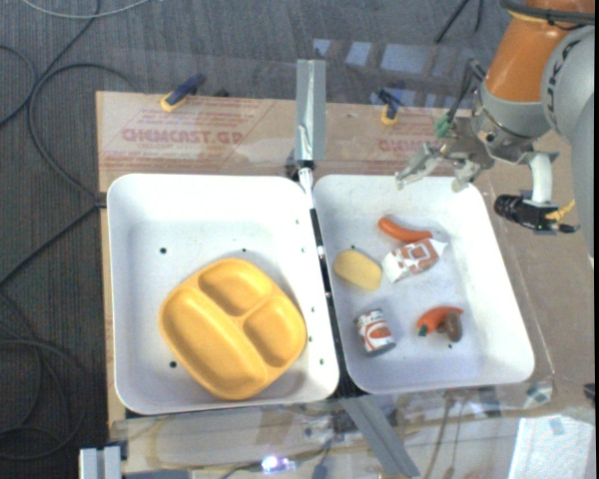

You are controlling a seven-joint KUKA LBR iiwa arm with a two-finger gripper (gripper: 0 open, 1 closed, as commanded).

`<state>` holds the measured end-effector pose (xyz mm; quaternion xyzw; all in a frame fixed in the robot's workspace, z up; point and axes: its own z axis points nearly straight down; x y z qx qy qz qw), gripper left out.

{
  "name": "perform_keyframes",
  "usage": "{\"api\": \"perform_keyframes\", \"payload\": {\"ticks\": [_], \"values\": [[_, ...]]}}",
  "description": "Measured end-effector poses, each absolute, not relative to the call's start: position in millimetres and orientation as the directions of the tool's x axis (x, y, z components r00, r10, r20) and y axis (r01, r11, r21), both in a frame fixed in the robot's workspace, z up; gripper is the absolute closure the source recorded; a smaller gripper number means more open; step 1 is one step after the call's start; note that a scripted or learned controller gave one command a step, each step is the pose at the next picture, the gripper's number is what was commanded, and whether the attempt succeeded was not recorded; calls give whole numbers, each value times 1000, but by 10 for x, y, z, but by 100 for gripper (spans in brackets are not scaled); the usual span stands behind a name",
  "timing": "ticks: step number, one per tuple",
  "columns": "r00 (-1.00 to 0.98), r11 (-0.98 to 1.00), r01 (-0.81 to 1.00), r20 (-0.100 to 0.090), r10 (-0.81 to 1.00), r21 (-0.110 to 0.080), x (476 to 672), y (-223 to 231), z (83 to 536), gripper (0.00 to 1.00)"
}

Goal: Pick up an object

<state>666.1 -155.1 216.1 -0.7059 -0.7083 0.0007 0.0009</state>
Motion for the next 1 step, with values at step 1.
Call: {"api": "perform_keyframes", "payload": {"ticks": [1], "values": [[-35,35,999,1,999,-1,6132,-1460,927,0]]}}
